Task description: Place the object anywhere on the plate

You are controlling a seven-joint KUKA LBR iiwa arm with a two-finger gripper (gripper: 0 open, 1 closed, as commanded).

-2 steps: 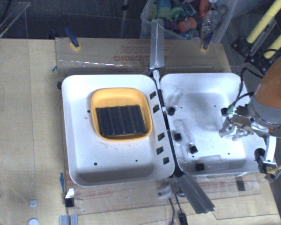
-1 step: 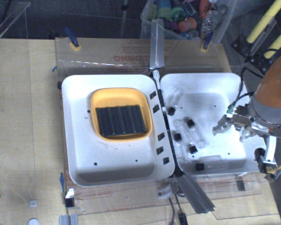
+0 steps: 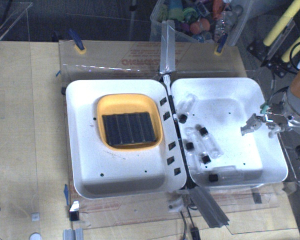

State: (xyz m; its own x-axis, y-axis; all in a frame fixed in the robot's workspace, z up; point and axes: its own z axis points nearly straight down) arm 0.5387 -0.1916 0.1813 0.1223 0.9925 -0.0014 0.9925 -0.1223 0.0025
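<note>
My gripper (image 3: pixel 260 121) sits at the right edge of the frame, over the right bin's (image 3: pixel 250 171) right side. Whether it is wide or narrow I cannot tell. Left bin (image 3: pixel 85 149) carries the yellow plate (image 3: pixel 106 105). A dark ridged object (image 3: pixel 128 128) already lies flat on that plate, centred.

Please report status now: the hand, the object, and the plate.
Hand over right bin, right edge; nothing seen in it. Clear objects with black caps lie in right bin. Yellow plate in left bin, dark ribbed block on it.
</note>
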